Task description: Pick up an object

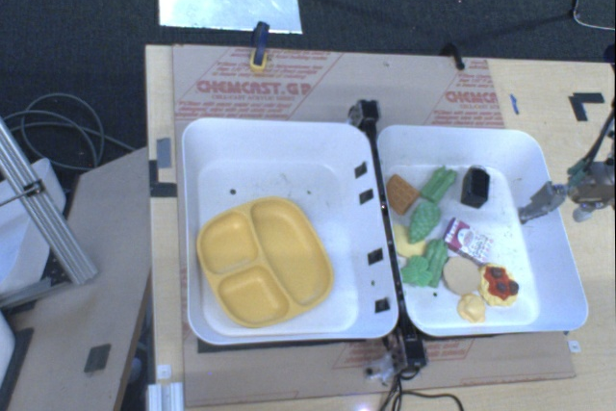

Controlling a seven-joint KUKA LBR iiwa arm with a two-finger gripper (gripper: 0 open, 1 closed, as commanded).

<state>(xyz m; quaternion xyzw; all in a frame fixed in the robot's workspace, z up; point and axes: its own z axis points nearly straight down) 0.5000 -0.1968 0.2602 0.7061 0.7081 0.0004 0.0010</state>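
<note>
— Jaws: open or closed?

— Cannot tell. They show as a small grey shape at the end of the arm (595, 178), over the right edge of the right bin (553, 289), too blurred to judge the gap or whether anything is in it.

— Where are the things to pick?

— All in the right bin, bunched in its left and middle part, apart from the jaws. A black block (474, 188) lies nearest the far wall, with a brown wedge (401, 193) to its left. Three green pieces run down between them: one (439, 183) by the wedge, one (423, 221) below it, one (423, 265) lower still.

— Anything else there?

— A purple-and-white carton (469, 242) just right of the greens. Below it a tan disc (462, 277) touches a red-topped round (500, 285), and a small yellow lump (472, 307) sits near the front wall. A pale yellow bit (408, 246) lies by the left wall.

— And the left bin?

— The left bin (289, 149) holds a yellow tray (265, 260) with three compartments, lying flat — toward the front left. Both bins stand side by side on the surface (404, 82).
</note>
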